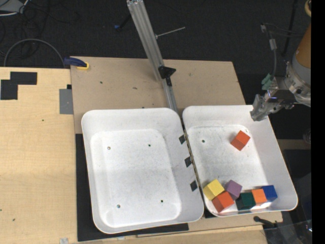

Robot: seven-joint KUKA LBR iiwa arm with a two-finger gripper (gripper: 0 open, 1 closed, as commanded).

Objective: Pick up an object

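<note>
An orange-red cube (240, 140) lies alone in the upper part of the right bin (269, 136). Along that bin's front edge sits a cluster of cubes: yellow (214, 188), purple (233, 188), red (223, 201), dark green (246, 201), orange (260, 195) and blue (270, 192). My gripper (260, 110) hangs over the right bin's far right rim, up and to the right of the orange-red cube, apart from it. Nothing shows between its fingers.
The left bin (133, 166) lies beside the right one, with black clips (187, 160) along the shared edge. A slanted aluminium rail (150, 42) rises behind the bins. Wooden bench surface (35, 136) spreads to the left.
</note>
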